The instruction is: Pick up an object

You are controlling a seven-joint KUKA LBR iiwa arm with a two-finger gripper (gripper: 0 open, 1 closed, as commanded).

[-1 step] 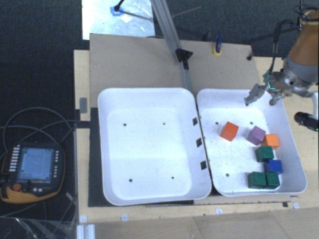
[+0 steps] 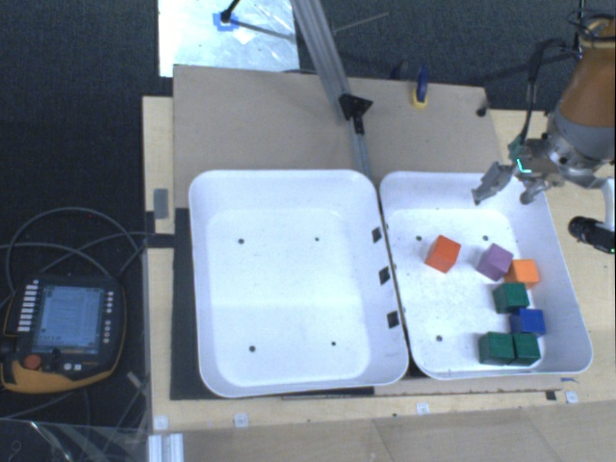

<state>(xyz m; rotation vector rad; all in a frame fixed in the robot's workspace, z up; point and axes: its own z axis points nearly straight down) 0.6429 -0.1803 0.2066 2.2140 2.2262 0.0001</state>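
Observation:
My gripper hangs open over the far right part of the right bin, with nothing between its two fingers. Below it in that bin lie an orange cube, a purple cube and a smaller orange cube. Further toward the front right corner sit a dark green block, a blue cube and a green block. The purple cube is the closest to my gripper, a short way in front of it.
The left bin lies beside the right one, joined by black clips. A slanted metal pole crosses the cardboard behind the bins. A teach pendant with its cable sits on the floor at left.

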